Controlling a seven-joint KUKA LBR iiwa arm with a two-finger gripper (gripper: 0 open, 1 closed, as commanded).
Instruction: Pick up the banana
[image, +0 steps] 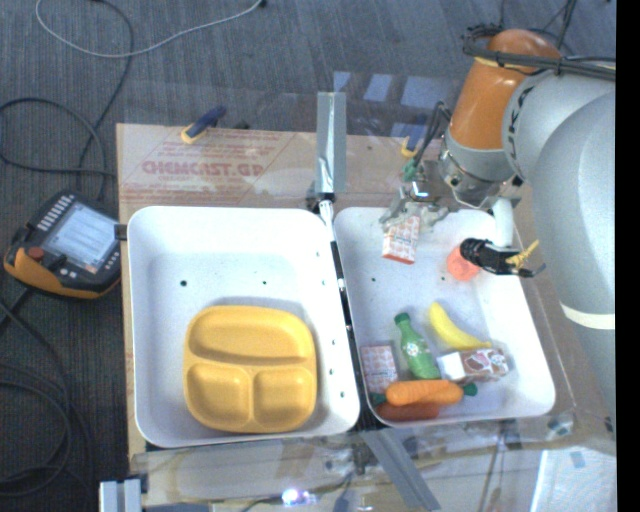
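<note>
Wooden board (215, 165) printed "CHEMCAST GP", banana (452, 327) in right bin (540, 385)

Right bin (345, 300): my open room is the bare middle floor, btwn my claw (412, 213) at 12 o'clock and the clutter at 6. Banana (452, 327) is hemmed in: green bottle (414, 347) just beside at 9, meat pkg (484, 364) touching at 5, carrot (424, 393) near at 6. Its 12 o'clock side lies free.
</note>
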